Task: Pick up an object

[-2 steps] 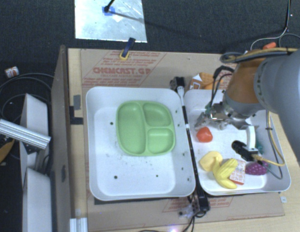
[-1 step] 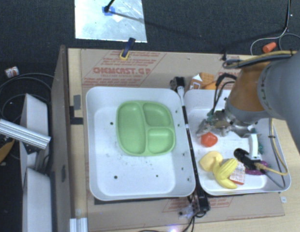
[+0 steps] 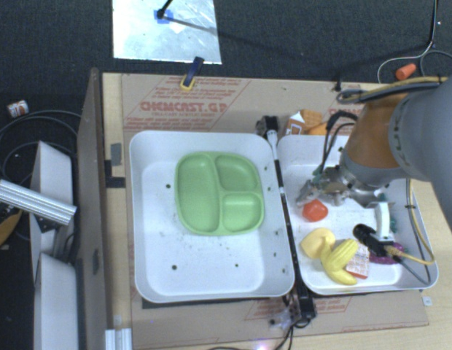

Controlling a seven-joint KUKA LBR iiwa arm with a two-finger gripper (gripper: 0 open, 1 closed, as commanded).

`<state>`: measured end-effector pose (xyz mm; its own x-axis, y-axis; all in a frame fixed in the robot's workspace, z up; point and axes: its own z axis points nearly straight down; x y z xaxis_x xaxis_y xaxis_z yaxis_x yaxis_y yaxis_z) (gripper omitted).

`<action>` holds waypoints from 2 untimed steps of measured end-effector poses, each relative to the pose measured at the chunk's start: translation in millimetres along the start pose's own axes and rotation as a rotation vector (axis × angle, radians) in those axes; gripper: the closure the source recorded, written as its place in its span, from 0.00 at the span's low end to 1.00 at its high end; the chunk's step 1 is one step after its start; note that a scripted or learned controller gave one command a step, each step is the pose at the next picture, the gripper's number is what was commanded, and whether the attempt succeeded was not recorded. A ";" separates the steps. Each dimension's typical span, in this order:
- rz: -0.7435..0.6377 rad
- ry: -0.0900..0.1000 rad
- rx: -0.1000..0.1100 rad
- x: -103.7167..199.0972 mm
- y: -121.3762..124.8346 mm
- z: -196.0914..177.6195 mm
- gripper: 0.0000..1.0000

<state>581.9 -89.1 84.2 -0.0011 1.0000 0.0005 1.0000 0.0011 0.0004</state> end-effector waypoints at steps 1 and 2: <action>0.001 0.000 0.002 0.6 -21.3 0.2 0.00; -0.001 0.000 -0.002 0.8 -19.5 -10.6 1.00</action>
